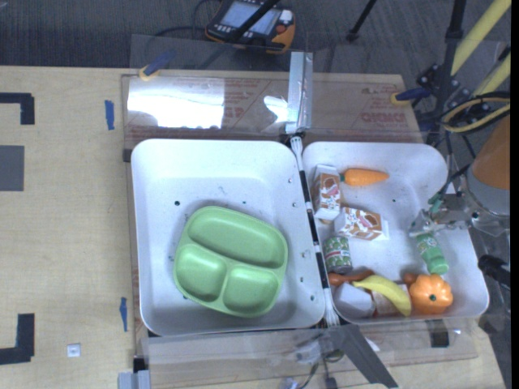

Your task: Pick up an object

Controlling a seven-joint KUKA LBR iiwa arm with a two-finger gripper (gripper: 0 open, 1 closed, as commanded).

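You see a green divided plate lying in the left bin. The right bin holds a carrot, two small cartons, a can, a banana, an orange and a green bottle. The gripper hangs over that bin's right side, just above the bottle; you cannot tell its opening.

Single fixed camera, above bench, angled down, both bins visible
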